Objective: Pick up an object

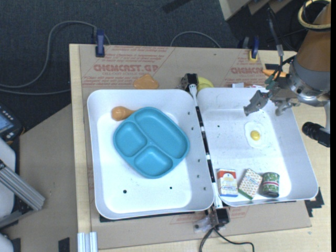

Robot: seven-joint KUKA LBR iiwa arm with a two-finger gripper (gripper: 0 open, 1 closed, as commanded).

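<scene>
My gripper point(269, 105) hangs over the far part of the right bin point(294, 156), fingers spread open with nothing between them. A toy fried egg point(255, 136) lies on the bin floor just in front of the gripper and a little to the left, apart from it. Along the bin's near edge sit a red-and-white carton point(227, 182), a patterned packet point(250, 183) and a green can point(270, 184). In the left bin point(105, 182) lies a blue divided plate point(151, 140), with an orange drumstick point(122, 112) at its far left corner.
An orange toy point(145, 81) and a yellow object point(203, 83) lie on the board behind the bins. A black clip strip point(202, 135) runs between the two bins. Blue clamps point(99, 42) hold the board's far edge.
</scene>
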